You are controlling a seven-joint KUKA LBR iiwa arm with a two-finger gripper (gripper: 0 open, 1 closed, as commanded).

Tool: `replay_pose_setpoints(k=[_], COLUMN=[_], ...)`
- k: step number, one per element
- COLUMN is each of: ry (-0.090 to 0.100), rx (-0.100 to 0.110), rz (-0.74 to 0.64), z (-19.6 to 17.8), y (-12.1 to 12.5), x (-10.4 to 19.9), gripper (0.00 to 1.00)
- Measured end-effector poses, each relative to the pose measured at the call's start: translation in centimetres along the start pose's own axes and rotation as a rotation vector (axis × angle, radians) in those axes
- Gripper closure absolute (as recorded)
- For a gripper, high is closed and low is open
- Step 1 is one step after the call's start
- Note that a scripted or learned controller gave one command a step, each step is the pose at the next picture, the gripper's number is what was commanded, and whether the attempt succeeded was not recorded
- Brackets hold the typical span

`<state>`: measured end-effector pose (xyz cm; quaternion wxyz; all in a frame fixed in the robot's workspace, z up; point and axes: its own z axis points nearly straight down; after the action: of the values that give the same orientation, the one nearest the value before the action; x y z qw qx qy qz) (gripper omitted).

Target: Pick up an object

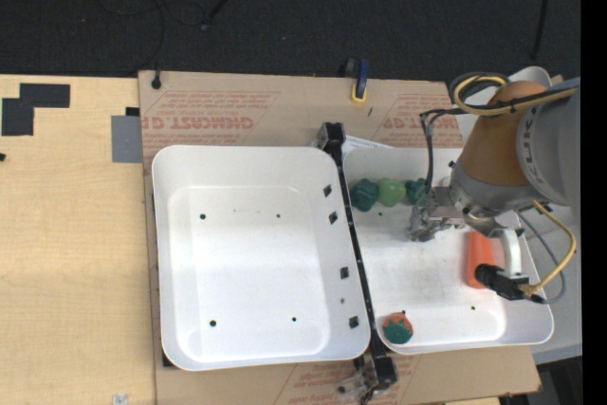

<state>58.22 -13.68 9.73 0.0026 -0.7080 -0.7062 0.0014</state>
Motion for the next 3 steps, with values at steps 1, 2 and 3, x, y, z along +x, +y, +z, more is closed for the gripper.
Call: replay_pose_setpoints(k=[1, 2, 3], ry=[0.001, 0.0, -0.003], rx=[-0.015, -0.022, -0.022], rz=[-0.012, -0.009, -0.006], z=[-9.6, -24.6, -40.1], y=[3.6, 3.6, 3.5], x=[8.4, 12.6, 11.2], gripper=[1.0, 1.0, 1.0])
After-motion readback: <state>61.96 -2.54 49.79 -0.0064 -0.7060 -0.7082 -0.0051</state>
